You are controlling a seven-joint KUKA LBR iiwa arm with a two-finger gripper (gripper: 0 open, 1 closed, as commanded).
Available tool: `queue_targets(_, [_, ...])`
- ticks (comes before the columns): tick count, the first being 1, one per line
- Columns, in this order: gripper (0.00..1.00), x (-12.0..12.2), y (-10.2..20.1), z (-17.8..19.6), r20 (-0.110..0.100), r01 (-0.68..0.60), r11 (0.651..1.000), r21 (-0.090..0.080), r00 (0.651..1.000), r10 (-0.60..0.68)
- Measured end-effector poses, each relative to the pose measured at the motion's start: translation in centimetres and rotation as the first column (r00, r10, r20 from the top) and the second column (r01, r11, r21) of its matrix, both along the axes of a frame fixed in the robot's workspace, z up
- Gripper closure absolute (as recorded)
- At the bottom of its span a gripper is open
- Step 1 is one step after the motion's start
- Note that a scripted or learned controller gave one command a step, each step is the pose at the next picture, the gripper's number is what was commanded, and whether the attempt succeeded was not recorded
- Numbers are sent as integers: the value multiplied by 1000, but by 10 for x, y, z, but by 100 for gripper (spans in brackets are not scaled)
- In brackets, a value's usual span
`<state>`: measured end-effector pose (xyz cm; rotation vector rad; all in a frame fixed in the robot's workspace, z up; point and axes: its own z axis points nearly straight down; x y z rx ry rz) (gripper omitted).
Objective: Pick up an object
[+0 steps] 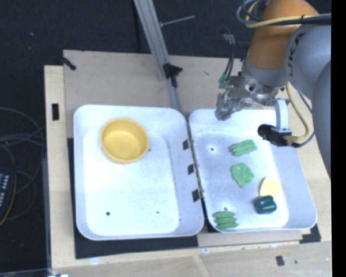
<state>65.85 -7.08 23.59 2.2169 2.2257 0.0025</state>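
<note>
The yellow bowl [124, 140], round and smooth, sits in the upper left part of the left bin [132, 212], a shallow white tray with rounded corners and speckled floor. Well right of the bowl, the right bin [294, 212] holds a ridged green piece [243, 148], a lumpy green piece [241, 174], a pale yellow wedge [270, 186] touching a dark green block [265, 205], and a ribbed green piece [224, 219] at the near rim. The tool [225, 111] hangs over that bin's far left corner; its spread cannot be told. The tan worktop [115, 77] shows beyond the bowl.
</note>
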Motion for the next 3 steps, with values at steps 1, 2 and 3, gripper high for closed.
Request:
queue_targets(1, [100, -14, 39, 4, 0, 1, 1000, 0, 1000, -1])
queue_targets(2, [100, -33, 78, 5, -1, 1, 1000, 0, 1000, -1])
queue_targets(3, [100, -45, 124, -4, -1, 1, 1000, 0, 1000, -1])
